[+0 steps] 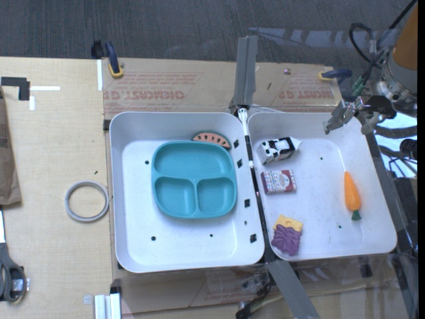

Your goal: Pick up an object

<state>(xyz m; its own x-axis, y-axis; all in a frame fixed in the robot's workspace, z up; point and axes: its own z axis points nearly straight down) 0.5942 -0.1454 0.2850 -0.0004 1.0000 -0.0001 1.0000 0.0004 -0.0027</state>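
Note:
My gripper (pixel 350 119) hangs over the far right corner of the right bin (pixel 378 248), open, with nothing between its fingers. In that bin lie a black-and-white toy cow (pixel 277 149), a small red packet (pixel 279 181), an orange carrot (pixel 352 191) and a purple bunch of grapes (pixel 287 240) resting against a yellow piece (pixel 291 224). The carrot is the nearest to the gripper, below it and apart from it. The left bin (pixel 126 238) holds a teal divided plate (pixel 194 180), with a watermelon slice (pixel 212 139) at the plate's far edge.
A grey divider post (pixel 245 72) stands behind the seam between the bins. On the bench to the left lie a tape ring (pixel 87 201), scissors (pixel 10 281) and a brown bag (pixel 6 158). Cables (pixel 365 42) trail by the arm.

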